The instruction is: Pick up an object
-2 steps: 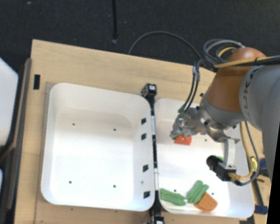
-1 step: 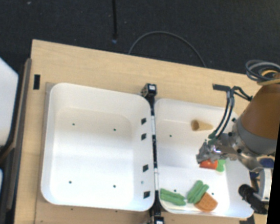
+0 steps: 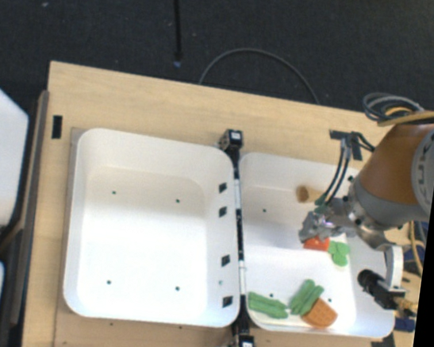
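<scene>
Several small objects are seen in the right bin (image 3: 280, 178). A small tan piece (image 3: 303, 194) lies alone toward 12 o'clock. A red piece (image 3: 316, 243) and a light green piece (image 3: 339, 253) lie close together at about 3 o'clock. Toward 6 o'clock, a long green piece (image 3: 267, 305) lies flat, a second green piece (image 3: 305, 297) is tilted beside it, and an orange wedge (image 3: 320, 315) touches that one.

— Can you read any writing, label or number anywhere here?
— No. Nothing legible stands on the bins, the bench or the arm.
— Not even the small dark marks along the divider between the bins?
— They are too small and blurred to make out as text.
</scene>
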`<state>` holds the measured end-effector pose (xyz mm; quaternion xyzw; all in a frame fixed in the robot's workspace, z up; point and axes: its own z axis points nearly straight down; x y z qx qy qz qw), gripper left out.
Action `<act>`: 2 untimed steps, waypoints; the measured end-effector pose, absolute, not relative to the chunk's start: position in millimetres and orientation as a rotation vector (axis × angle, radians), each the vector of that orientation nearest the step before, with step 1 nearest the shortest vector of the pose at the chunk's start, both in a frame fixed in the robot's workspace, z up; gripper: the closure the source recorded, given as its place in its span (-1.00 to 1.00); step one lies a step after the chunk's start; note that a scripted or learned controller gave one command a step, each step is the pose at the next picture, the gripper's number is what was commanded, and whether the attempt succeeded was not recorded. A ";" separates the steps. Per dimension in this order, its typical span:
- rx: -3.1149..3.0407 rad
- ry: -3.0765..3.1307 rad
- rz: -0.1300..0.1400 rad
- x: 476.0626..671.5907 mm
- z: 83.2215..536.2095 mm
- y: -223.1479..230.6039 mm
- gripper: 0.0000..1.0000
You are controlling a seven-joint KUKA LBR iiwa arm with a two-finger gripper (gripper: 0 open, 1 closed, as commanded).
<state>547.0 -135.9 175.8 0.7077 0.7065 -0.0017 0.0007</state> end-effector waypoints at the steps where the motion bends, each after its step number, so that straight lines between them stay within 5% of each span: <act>1: 2.206 2.232 0.010 599.1 202.3 -44.3 1.00; 2: 2.223 2.221 0.001 570.4 220.1 -47.4 1.00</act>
